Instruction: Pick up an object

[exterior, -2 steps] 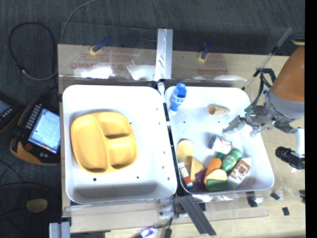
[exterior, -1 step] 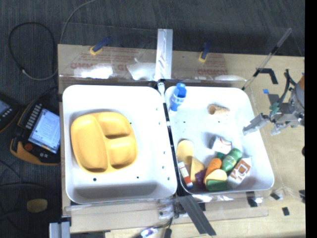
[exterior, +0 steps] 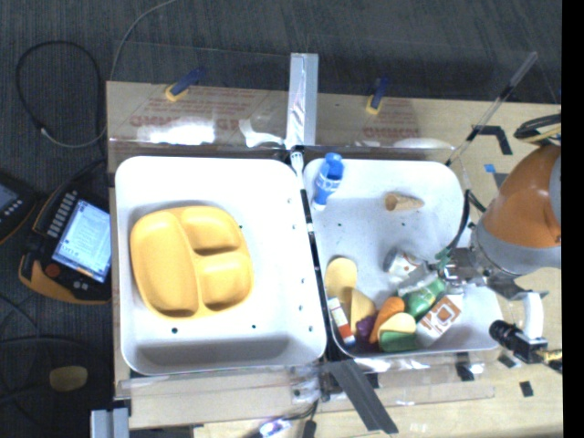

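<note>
My gripper [exterior: 444, 269] hangs low over the right bin [exterior: 429, 176], at its right side, with the arm's orange band [exterior: 534, 203] behind it. Just under and left of it lies a green bottle-like toy [exterior: 422, 297]. Around that toy sits a pile: a small silver-grey item [exterior: 401, 264], an orange and green vegetable piece [exterior: 394, 322], a white and orange carton [exterior: 441, 318], a yellow banana-like piece [exterior: 343, 279] and a purple piece [exterior: 366, 329]. Nothing shows as lifted off the bin floor.
A blue-capped bottle [exterior: 327, 179] lies at the right bin's far left corner, and a tan cone-shaped item [exterior: 402, 202] sits mid-back. The left bin [exterior: 164, 176] holds a yellow divided plate [exterior: 192, 258]. A divider wall [exterior: 310, 254] separates the bins.
</note>
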`<state>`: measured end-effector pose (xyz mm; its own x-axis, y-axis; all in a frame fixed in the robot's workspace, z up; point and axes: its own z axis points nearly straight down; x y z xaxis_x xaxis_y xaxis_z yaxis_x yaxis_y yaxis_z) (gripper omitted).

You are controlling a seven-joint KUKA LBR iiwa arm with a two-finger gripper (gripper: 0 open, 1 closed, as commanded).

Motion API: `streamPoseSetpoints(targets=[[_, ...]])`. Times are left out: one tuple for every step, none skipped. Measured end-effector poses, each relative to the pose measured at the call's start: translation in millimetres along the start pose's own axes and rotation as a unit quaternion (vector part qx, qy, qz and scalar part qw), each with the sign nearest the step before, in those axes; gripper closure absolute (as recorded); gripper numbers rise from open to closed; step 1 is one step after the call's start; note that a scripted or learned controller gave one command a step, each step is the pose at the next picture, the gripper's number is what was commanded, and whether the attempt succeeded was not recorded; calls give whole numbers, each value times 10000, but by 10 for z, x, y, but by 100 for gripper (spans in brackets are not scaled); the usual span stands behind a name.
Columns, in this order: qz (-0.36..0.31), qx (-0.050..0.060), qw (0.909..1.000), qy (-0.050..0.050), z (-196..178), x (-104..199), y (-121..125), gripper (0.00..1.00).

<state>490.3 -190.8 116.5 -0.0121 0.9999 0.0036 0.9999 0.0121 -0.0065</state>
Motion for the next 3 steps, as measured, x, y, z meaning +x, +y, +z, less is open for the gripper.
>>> streamPoseSetpoints(targets=[[828, -59, 9965, -25, 265, 221, 597, 0], [-466, -127, 9988, -53, 254, -22, 1, 0], [-691, -2, 9976, -9, -178, 287, 255, 0]])
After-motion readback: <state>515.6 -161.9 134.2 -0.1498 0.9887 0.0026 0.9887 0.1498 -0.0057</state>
